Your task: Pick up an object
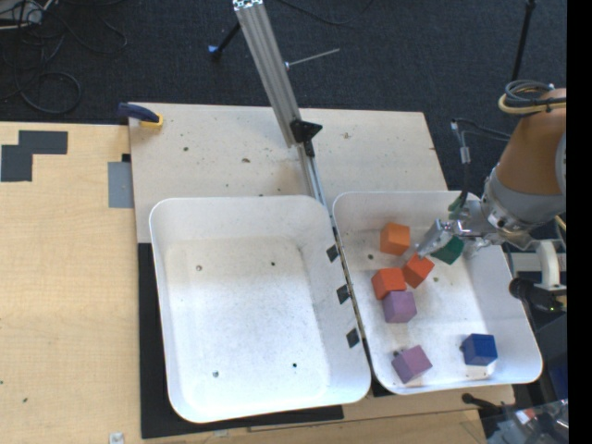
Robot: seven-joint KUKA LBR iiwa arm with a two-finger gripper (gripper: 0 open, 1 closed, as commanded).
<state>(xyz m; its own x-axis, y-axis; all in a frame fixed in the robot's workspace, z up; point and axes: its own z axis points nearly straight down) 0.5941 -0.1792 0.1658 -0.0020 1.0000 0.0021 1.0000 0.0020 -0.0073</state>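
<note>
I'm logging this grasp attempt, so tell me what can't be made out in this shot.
- Camera view: whether the claw is open or closed; its tips are too small and blur into the green block.
- The green block's shape, partly covered by the claw.
- The arm, cut off at the right edge.
- Whether the claw touches the nearby orange block.

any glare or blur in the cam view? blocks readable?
Camera view: even, soft lighting, with no hard glare on the right bin. Blocks cast short, faint shadows; the blue block and purple blocks are readable. Image is slightly soft overall; the gripper and the green block beside it blur together. Floor at top is dark and low in detail.
</note>
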